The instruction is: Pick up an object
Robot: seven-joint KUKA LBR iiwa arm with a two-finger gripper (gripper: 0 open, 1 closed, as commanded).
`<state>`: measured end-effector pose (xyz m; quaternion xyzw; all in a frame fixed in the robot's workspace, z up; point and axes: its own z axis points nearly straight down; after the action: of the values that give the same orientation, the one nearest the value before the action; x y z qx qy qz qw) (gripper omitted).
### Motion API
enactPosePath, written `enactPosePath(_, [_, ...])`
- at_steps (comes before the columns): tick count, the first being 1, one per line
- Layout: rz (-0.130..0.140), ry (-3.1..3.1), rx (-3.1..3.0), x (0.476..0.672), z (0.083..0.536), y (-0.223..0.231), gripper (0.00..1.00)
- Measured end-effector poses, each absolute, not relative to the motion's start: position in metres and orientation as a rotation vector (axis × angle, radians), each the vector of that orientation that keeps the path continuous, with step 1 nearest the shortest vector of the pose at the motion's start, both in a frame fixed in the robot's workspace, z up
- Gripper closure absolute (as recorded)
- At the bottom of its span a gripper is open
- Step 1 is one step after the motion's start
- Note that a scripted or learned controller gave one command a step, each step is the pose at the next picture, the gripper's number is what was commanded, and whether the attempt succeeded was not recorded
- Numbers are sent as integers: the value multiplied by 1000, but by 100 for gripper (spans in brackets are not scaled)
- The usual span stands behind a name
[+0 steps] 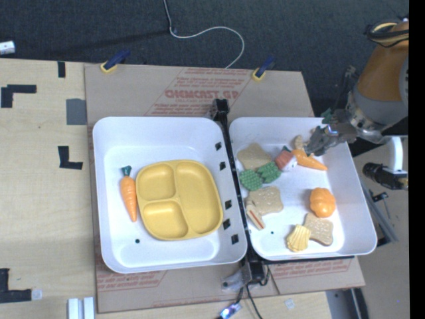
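The arm's pincer (317, 142) hangs low over the far right corner of the right bin (352, 198), 1 of 2 on the bench. Its fingers blur into the toys under them, so how wide it stands, or whether it has hold of anything, cannot be told. A small carrot (311, 161) lies touching or just below the tips, long axis running from near the pincer toward the bin's right wall. A red piece (285, 159) sits just left of it; an orange (321, 202) lies nearer the camera, well apart
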<state>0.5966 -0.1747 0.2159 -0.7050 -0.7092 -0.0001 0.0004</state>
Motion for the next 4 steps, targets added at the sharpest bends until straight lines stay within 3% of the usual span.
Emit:
enactPosePath(2, [-1,-2226,-2215,626,232,-93,100])
enactPosePath(4, [4,-2222,-2221,620,228,-97,100])
